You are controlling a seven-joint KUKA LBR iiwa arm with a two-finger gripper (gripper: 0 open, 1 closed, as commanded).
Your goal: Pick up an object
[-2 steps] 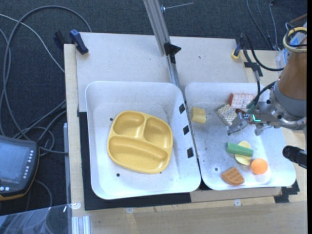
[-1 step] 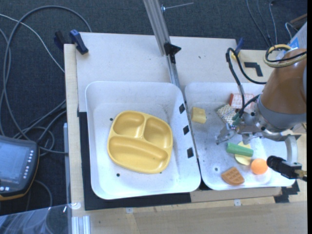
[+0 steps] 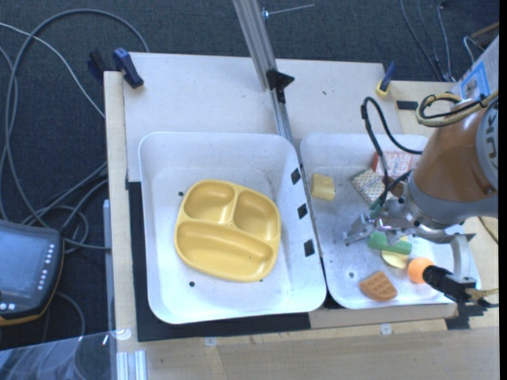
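Camera view: no readable writing anywhere. The pale bench (image 3: 198,93) stands on dark carpet strewn with cables. The left bin (image 3: 158,157) holds a yellow divided plate (image 3: 227,229). In the right bin (image 3: 333,287) the tool (image 3: 366,229) hangs low over the floor; whether it is spread or pinching, I cannot tell. A green object (image 3: 390,245) lies just beside it, a yellow block (image 3: 322,187) apart.

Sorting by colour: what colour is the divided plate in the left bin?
Yellow; the divided plate shows best in the camera view.
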